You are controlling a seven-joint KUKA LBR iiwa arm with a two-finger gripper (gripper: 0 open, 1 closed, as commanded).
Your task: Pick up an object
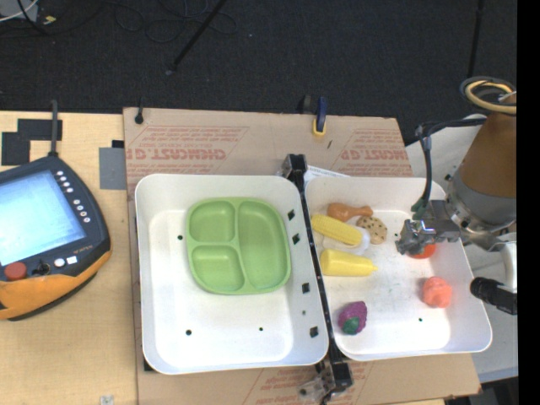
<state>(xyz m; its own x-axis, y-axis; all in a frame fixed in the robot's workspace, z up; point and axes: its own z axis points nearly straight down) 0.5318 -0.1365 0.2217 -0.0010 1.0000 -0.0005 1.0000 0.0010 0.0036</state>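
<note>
Hovering jaws over a small red-orange object, right bin, jaw state unclear

bare floor around purple toy, yellow toys crowded

Robotics lab bench, not a home or kitchen. Evidence: KUKA arm with orange band entering from the right edge; teach pendant with lit screen and orange casing at the bench's left edge; two white bins side by side on taped-down cardboard sheets, clamp at the cardboard's far edge. Loose black cables on dark floor beyond the bench's far edge. Contents are test props: green divided plate in the left bin, plastic toy food in the right bin.
</note>
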